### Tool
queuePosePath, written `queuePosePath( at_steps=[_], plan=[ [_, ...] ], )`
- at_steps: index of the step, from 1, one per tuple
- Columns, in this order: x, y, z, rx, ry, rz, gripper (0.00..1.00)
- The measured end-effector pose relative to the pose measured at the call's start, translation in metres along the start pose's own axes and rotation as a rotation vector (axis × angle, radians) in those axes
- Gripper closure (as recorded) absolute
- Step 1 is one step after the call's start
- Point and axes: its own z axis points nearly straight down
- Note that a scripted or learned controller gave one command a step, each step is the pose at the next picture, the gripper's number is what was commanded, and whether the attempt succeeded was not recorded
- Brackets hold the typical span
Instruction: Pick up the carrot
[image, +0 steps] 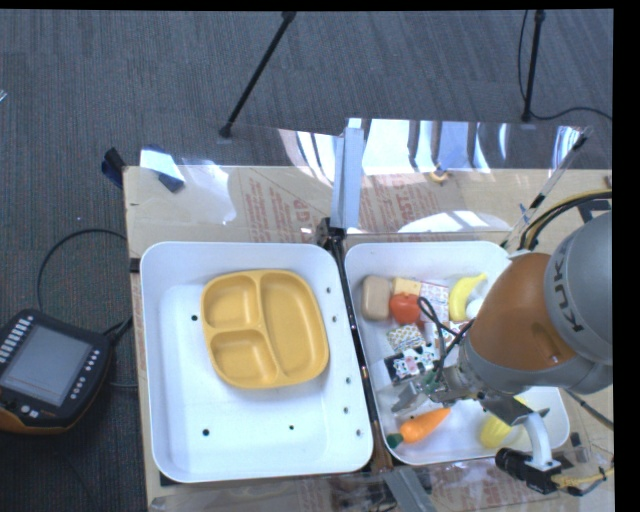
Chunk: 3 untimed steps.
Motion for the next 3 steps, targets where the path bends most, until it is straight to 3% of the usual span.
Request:
queuePosePath(
  at_steps=[1,2,3],
  plan=[
    [-0.03,-0.003,-0.002,-0.005,-0.001,0.202,0.0],
    [0.005,0.002,-0.001,-0.002,0.0,0.091,0.0],
    [-0.014,-0.002,-0.001,-0.002,-0.001,0.452,0.0]
  ],
)
